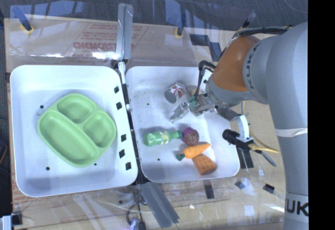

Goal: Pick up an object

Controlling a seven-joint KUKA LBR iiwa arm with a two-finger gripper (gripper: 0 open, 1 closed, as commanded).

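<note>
The right bin (152,168) holds a small silver and red can (175,91) lying near its back, a green bottle (158,138) on its side, a dark purple round piece (190,135), an orange carrot (194,151) and an orange wedge (204,164). My gripper (179,111) hangs low over the middle of this bin, just in front of the can and behind the purple piece. Its fingers stand apart with nothing between them.
The left bin (26,82) carries a green three-part plate (76,128). A metal divider bar (124,30) runs up between the bins. The grey arm (272,82) with its orange band (230,69) covers the right bin's right rim.
</note>
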